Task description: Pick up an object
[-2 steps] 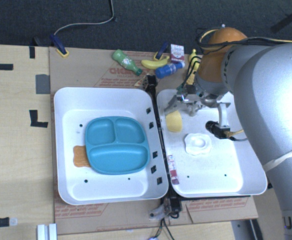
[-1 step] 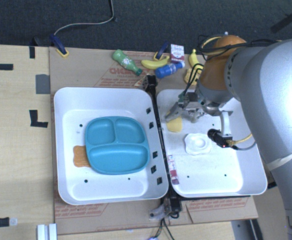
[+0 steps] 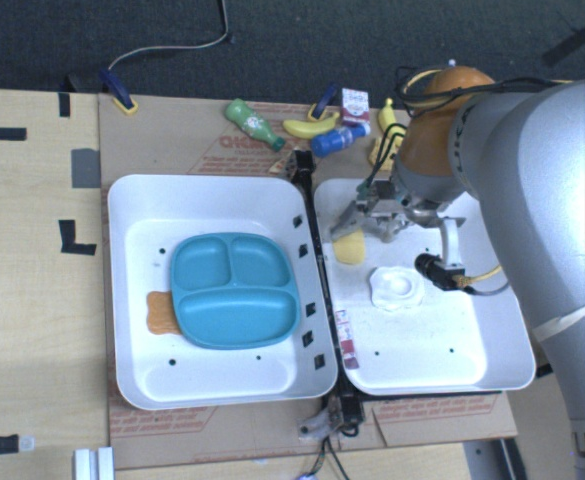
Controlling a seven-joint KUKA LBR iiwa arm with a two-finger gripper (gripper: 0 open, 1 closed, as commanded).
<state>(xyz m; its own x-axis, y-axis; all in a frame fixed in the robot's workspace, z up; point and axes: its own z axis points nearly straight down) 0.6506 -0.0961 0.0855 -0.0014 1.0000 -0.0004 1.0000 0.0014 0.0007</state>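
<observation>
I see a yellow piece (image 3: pixel 350 249) in the right bin (image 3: pixel 492 358), close to its left wall and far edge. My gripper (image 3: pixel 364 220) hangs just above it; I cannot tell how the jaws stand. A white piece (image 3: pixel 393 288) lies nearby; the bin's near half is open floor. The left bin (image 3: pixel 132 268) holds a blue plate (image 3: pixel 235 290).

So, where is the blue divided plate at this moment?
The blue divided plate lies in the left white bin, near its middle, partly covering an orange flat piece at its left edge.
</observation>
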